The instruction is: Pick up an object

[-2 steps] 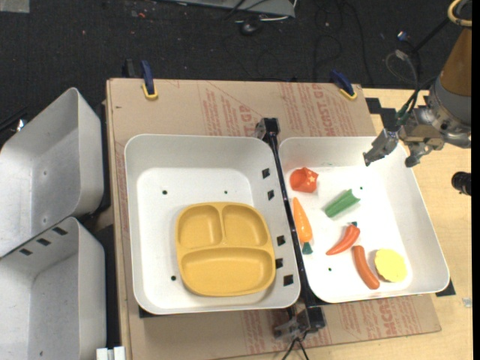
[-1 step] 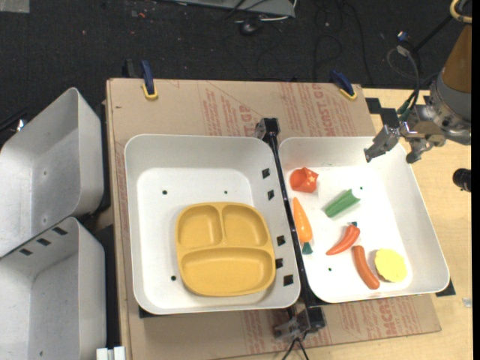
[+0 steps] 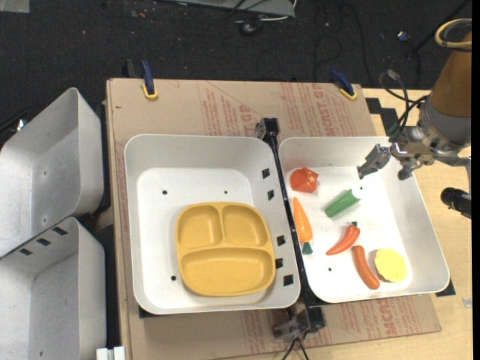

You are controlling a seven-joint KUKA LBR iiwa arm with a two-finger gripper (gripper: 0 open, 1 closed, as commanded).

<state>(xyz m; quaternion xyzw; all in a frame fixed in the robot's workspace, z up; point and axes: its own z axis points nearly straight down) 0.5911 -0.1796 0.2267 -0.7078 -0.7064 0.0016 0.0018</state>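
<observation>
The tool (image 3: pixel 389 161) hangs over the upper right part of the right bin (image 3: pixel 420 208), reaching in from the right on the grey arm (image 3: pixel 450 118), whose orange section rises toward the top right corner. Its two dark fingers stand spread apart, with nothing between them — one points down and to the left near the bin's back wall, the other sits just to the right of it.

The things to pick lie in the right bin, all below and to the left of the tool and apart from it. A red tomato-like piece (image 3: pixel 304 178) sits near the bin's upper left. To its right and a little lower lies a green piece (image 3: pixel 341 203), tilted. An orange carrot (image 3: pixel 301 219) lies along the left wall, its green end toward the front. A red chili (image 3: pixel 344 239) lies slanted in the middle. Near the front right, a reddish sausage (image 3: pixel 365 266) lies just beside a yellow round piece (image 3: pixel 390 265) — they appear to touch.

The left bin (image 3: pixel 150 201) holds a yellow divided tray (image 3: pixel 224 247) with three compartments, set toward its front. Both bins rest on a brown board (image 3: pixel 225 103) on the counter.
</observation>
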